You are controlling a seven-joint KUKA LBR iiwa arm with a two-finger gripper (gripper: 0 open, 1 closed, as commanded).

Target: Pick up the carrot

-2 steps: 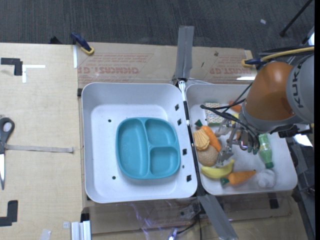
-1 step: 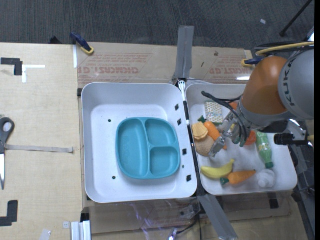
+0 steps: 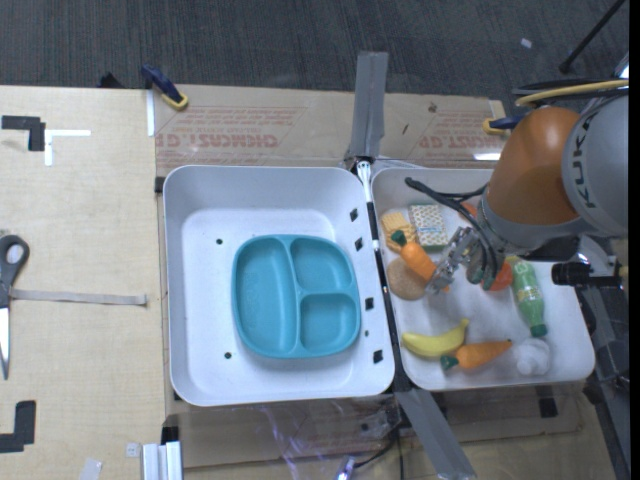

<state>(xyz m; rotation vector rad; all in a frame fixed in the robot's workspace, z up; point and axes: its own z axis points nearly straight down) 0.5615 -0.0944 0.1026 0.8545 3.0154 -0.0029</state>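
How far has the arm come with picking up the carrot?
Done: the gripper has reached into the right bin, above the toy food. In hand: nothing visible; its tip sits just right of one carrot, near the bin's left wall. A second carrot lies beside the banana, untouched. Left: closing on a carrot and lifting it.

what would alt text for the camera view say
The arm's tool hovers low in the right bin beside a carrot, with another carrot, a banana and a green bottle nearby. The left bin holds a teal tray.
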